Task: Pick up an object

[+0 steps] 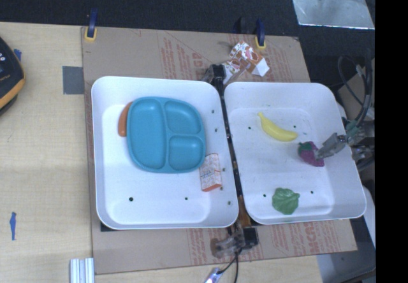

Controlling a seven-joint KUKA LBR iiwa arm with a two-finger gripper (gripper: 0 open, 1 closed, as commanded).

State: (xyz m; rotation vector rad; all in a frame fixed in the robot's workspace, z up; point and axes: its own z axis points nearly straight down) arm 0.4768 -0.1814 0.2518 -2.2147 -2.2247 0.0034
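In the right bin lie a yellow banana, a purple toy that looks like an eggplant, and a green leafy toy. My gripper reaches in low over the bin's right wall, and its tip is right at the purple toy's upper right side. The toy rests on the bin floor. Whether the gripper has hold of it is too small to tell.
The left bin holds a blue divided plate lying over an orange item, plus a small printed packet by its right wall. Crumpled wrappers lie behind the bins. Cables hang at the far right.
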